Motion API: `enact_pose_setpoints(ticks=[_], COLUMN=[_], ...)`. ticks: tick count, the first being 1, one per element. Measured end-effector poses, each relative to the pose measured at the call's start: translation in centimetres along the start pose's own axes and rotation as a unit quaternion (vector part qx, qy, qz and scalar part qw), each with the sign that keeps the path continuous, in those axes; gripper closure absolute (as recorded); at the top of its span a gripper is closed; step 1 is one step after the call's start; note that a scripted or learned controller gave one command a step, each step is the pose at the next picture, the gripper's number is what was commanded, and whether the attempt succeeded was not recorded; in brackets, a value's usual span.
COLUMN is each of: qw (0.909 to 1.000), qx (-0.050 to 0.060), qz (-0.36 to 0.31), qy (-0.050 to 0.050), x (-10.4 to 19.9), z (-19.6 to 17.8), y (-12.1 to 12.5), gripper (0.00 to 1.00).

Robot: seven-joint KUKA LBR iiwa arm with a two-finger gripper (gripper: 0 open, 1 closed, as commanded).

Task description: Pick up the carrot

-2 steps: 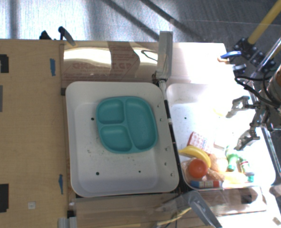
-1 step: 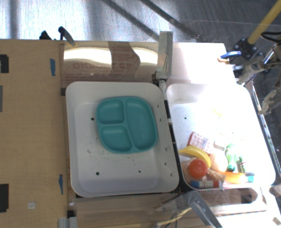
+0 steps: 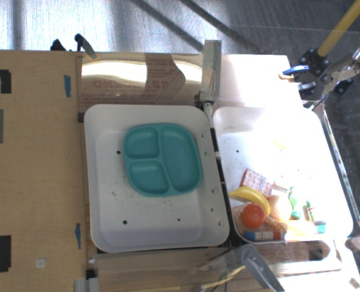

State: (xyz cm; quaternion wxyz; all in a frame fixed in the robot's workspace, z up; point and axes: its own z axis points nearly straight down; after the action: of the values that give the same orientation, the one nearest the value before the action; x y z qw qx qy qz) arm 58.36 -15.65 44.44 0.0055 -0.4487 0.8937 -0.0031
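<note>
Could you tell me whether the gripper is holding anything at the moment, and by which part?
Nothing held can be made out; the pile of items lies in the right bin.

In the right bin (image 3: 271,135), the heap of small items (image 3: 277,212) overlaps, so the carrot cannot be told apart. The banana (image 3: 251,196) partly covers a red-and-white packet (image 3: 256,180).

- Teal three-compartment plastic plate (image 3: 162,159) lies in the left shallow white bin (image 3: 107,218)
- Yellow banana (image 3: 251,196) and round red tomato (image 3: 253,215) touch in the right white bin (image 3: 253,132)
</note>
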Motion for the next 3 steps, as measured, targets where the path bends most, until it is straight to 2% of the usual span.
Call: enact_pose_setpoints(ticks=[1, 2, 3], qw=[0.9914, 0.9614, 0.9285], qx=[-0.001, -0.002, -0.01], qz=[-0.131, -0.275, -0.371], qy=[0.0, 0.0, -0.001], x=[0.1, 1.7, 3.9], z=[-3.2, -4.1, 11.0], y=[-3.2, -7.7, -5.8], gripper=[0.0, 0.0, 0.0])
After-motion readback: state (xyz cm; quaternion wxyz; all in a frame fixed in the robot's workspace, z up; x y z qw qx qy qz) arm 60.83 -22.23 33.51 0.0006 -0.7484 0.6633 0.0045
